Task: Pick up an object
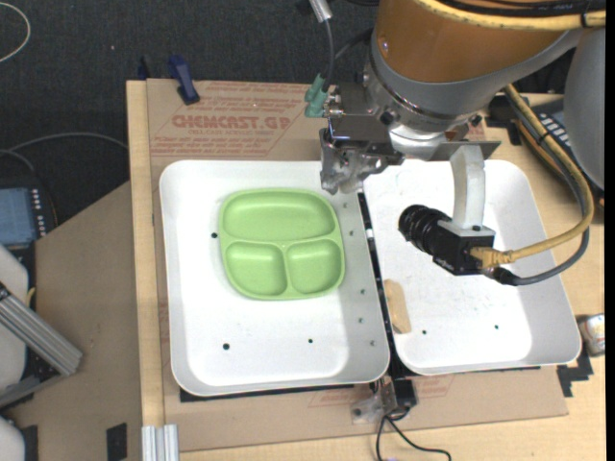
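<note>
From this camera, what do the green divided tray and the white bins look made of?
Green three-compartment tray: likely moulded plastic, matte with a soft sheen, rounded edges. The two shallow white bins, left and right: probably thin formed plastic, smooth, rolled rims; painted metal can't be ruled out.

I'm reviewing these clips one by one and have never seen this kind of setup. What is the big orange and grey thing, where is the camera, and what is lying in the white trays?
The big shape is a robot arm, reaching in from the right. One fixed camera looks down at a slant on a bench with two shallow white bins. The left bin holds a green divided plate. The right bin has a small tan piece near its left edge. The arm's gripper hangs by the seam between the bins, at the far end. A black device with a yellow cable is mounted on the arm. Nothing visibly held.
</note>
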`<state>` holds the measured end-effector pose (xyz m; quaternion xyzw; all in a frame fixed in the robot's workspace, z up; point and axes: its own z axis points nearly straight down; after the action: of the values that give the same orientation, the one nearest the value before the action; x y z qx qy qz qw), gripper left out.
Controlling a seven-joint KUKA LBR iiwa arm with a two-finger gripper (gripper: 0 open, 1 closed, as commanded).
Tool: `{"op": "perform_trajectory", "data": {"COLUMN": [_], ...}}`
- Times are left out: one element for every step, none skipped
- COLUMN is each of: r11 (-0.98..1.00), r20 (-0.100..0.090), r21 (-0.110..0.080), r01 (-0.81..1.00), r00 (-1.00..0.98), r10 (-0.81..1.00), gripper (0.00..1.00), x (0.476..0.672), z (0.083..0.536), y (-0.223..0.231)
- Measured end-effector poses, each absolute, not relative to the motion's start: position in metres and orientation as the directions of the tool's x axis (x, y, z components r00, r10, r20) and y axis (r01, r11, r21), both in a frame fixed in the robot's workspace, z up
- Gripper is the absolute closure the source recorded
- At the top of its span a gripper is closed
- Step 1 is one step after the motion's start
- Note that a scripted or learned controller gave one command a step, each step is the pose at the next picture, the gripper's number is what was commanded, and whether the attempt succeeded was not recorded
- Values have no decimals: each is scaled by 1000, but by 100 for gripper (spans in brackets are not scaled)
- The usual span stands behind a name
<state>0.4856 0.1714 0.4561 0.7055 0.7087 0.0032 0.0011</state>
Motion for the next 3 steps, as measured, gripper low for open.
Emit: {"op": "perform_trajectory", "data": {"r11": [7,-4,-9], "r20": [0,-3,-3], "r21": [-3,-8,-5], "r01": [1000,1000,1000], "r00": [-7,4,9], "r10": [1000,1000,1000], "gripper": [100,100,100], "x": [478,479,479], "z": [444,389,366], "y": [228,188,109]}}
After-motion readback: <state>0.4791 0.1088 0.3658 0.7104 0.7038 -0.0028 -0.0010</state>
